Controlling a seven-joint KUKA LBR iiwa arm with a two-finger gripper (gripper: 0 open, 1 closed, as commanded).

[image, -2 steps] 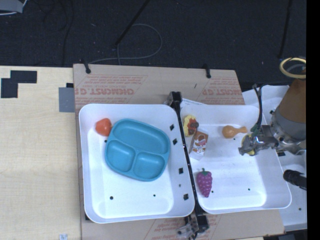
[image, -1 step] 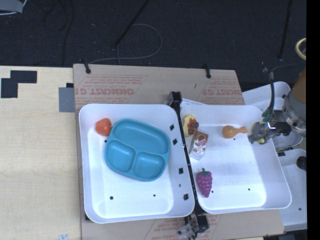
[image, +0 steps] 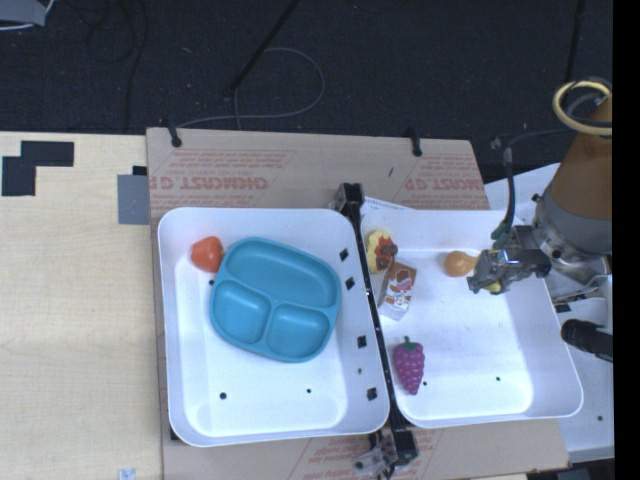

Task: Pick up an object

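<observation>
The right bin (image: 520, 388) holds a small orange fruit (image: 459, 263), a red and white carton (image: 398, 290), a yellow toy (image: 379, 249) near the divider, and a purple grape bunch (image: 409, 364) at the front left. My gripper (image: 492, 274) hangs over the right bin's far right part, just right of the orange fruit. Nothing shows between its fingers.
The left bin (image: 200, 398) carries a blue sectioned plate (image: 273, 298) and a red-orange fruit (image: 207, 254) at its far left corner. The arm's grey body (image: 580, 198) stands over the right bin's right edge. Cardboard lies beneath both bins.
</observation>
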